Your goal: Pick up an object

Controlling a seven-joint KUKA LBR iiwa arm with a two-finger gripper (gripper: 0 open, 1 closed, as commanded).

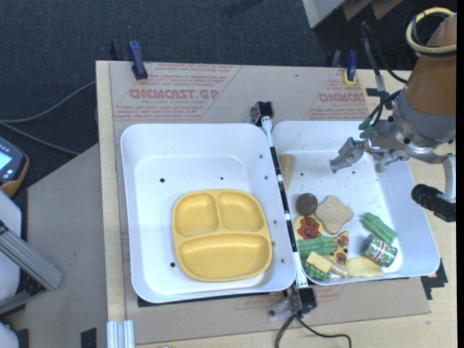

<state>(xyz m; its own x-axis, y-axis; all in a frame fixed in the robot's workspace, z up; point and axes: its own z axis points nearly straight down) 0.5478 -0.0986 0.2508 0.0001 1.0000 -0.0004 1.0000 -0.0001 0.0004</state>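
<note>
Bread slice [333,214] lies below the tool [362,154], well apart.

two white bins [138,151] sit on one table [174,93]. one yellow divided plate [221,234] lies in the left bin. the right bin holds about nine small toy foods [333,212], heaped too tightly for a sure count.

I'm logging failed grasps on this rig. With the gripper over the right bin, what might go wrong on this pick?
1. The toy food lies packed together at the right bin's near end, so the gripper may nudge neighbours or grab two things.
2. The bread slice lies flat, so the fingers may slide off.
3. The can sits close to the bin wall, which may block a finger.
</note>
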